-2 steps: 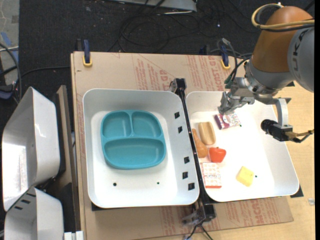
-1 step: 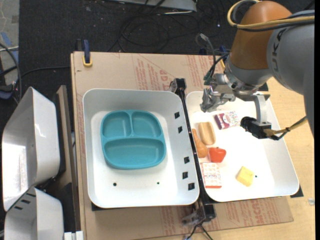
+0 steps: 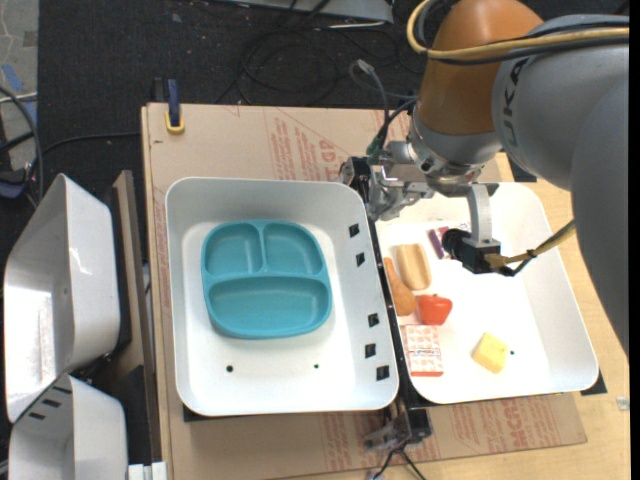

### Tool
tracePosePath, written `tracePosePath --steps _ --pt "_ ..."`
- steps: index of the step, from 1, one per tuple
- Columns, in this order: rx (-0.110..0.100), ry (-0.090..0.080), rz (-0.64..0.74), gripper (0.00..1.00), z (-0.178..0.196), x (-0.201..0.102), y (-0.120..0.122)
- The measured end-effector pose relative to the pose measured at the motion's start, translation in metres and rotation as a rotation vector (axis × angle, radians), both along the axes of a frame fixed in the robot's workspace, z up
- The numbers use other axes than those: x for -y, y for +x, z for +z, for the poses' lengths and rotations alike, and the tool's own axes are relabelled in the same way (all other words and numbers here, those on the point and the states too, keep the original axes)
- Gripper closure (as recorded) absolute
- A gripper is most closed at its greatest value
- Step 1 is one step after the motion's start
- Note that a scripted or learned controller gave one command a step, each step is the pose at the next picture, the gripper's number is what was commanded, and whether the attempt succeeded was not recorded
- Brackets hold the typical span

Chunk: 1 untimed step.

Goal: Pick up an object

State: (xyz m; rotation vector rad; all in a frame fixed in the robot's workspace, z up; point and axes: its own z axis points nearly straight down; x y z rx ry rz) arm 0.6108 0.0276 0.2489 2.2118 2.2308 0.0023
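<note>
The right bin (image 3: 560, 318) holds several small objects. A tan bun-like piece (image 3: 412, 264) lies beside an orange stick (image 3: 398, 288) along the bin's left wall. Below them are a red pepper-like toy (image 3: 433, 309), a red and white packet (image 3: 424, 350) and a yellow block (image 3: 490, 352). A small purple item (image 3: 437, 240) lies just above the bun. My gripper (image 3: 386, 198) hangs over the right bin's top left corner, above and left of the bun, and nothing shows in its grasp. The arm's orange band (image 3: 480, 28) and grey wrist cover the bin's far edge.
The left bin (image 3: 190, 368) holds a teal divided plate (image 3: 266, 276). A black fitting on a cable (image 3: 470, 251) hangs from the arm over the right bin's middle. Other white bins (image 3: 55, 278) stand off the bench at the left. Cables lie behind the bench.
</note>
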Motion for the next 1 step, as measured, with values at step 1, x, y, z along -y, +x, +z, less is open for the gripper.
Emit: tracePosePath --steps 1 --pt "-0.001 0.0 0.001 1.0 0.0024 -0.0587 -0.008"
